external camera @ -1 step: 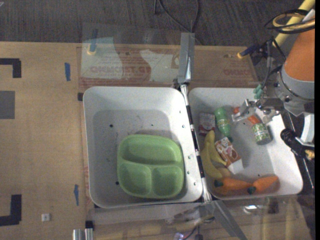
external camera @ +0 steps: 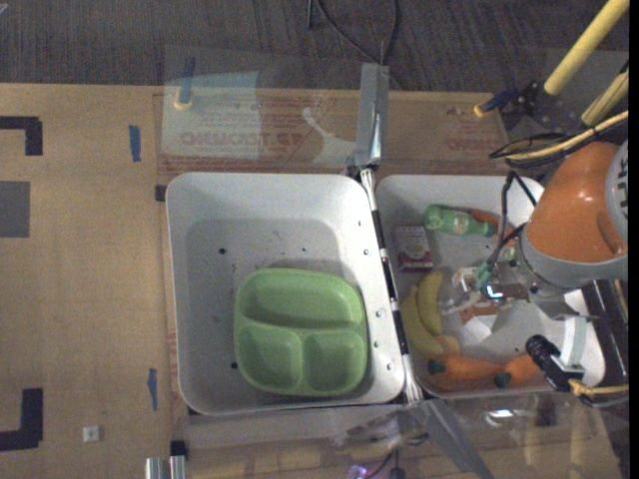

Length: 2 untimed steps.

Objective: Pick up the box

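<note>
The box [external camera: 412, 248] lies upright-long against the right bin's near-left wall, just left of the gripper [external camera: 477, 292], whose state I cannot tell.

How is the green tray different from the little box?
The green tray is much bigger than the little box. The tray is plain green with three compartments, while the box is whitish with red markings. The tray lies in the left bin, well away from the hand; the box lies in the right bin, much closer to it. Both lie flat on a bin floor.
</note>
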{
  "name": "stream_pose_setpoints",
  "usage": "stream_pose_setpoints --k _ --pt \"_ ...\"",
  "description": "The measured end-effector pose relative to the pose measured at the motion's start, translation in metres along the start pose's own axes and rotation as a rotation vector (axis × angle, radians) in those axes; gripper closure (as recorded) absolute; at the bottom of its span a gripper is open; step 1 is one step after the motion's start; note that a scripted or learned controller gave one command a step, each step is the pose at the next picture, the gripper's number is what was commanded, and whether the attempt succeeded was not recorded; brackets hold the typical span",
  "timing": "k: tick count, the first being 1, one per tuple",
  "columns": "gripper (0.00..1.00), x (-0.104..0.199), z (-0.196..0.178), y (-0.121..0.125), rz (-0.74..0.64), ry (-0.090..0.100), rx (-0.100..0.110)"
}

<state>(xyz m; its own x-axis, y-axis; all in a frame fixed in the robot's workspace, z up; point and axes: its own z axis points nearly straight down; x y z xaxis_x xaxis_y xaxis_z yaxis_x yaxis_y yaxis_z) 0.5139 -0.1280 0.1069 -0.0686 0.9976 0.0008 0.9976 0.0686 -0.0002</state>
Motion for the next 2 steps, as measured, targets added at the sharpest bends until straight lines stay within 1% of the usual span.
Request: stream_pose_setpoints --k 1,2 --pt "0.0 -0.064 -0.05 0.081 0.047 -0.002 -0.003" --pt "0.0 -0.013 0.019 0.112 0.081 -0.003 -0.007"
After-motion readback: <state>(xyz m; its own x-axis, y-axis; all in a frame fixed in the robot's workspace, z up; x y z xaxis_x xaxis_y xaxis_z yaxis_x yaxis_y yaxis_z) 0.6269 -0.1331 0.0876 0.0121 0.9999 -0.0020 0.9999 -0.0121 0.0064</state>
